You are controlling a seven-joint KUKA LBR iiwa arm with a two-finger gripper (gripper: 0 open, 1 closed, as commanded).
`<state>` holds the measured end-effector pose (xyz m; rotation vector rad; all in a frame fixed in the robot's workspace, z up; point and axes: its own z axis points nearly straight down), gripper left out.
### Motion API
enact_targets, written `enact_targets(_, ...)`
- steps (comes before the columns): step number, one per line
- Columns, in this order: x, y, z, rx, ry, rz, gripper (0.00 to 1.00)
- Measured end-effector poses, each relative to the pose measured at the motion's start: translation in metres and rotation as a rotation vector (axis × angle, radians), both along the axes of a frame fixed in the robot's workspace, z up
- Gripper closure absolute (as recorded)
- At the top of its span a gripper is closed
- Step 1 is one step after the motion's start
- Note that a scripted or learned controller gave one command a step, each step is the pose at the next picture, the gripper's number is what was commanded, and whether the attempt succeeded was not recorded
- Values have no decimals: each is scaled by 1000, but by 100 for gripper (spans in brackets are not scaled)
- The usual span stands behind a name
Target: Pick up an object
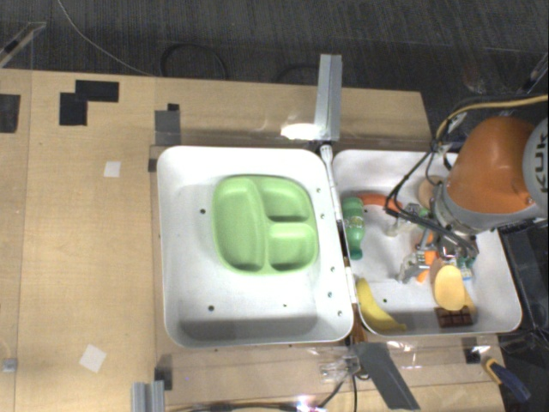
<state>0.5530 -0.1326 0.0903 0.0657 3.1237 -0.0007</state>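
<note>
Bench (77, 256) on dark carpet (257, 15), seen from above.

The bench is pale wood-grain board; black square marks (86, 99) sit near its far left corner; two small pale paper squares (112, 169) lie on its left part, well apart; a metal post (328, 97) stands at the far edge between the bins, with a bright glare patch (298, 131) just beside its base; grey brackets (168, 127) clamp the corners of the left bin; the carpet beyond is dark grey and ribbed; a thin pale wire (94, 37) runs across it; a black cable loop (193, 58) lies near the bench edge.
</note>
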Motion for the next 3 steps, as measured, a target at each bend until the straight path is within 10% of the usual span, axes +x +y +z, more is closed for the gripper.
enact_targets(1,5,0,15,-3,-16,5,100)
enact_targets(2,5,1,14,-3,-15,5,0)
enact_targets(3,8,1,27,-4,-25,8,100)
